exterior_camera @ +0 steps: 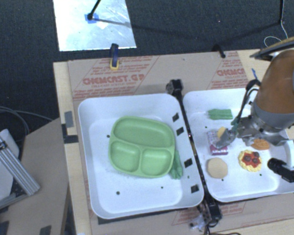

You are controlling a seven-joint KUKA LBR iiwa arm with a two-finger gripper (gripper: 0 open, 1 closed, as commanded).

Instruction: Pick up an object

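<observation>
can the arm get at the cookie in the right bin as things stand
Probably yes. The cookie lies flat and uncovered in the right bin, apart from the pizza beside it, and the tool hangs just above it with nothing between them.

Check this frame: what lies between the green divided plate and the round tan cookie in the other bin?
In the camera view, a green cloth at the plate edge, then the bins' adjoining walls, then bare floor before the cookie.

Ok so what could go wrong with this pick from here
The gripper sits low among crowded items: the pink packet, a small yellow piece and the tan cookie lie close together, so it may nudge or grab the wrong one. Nothing shows between its fingers, so this try could come up empty.
</observation>
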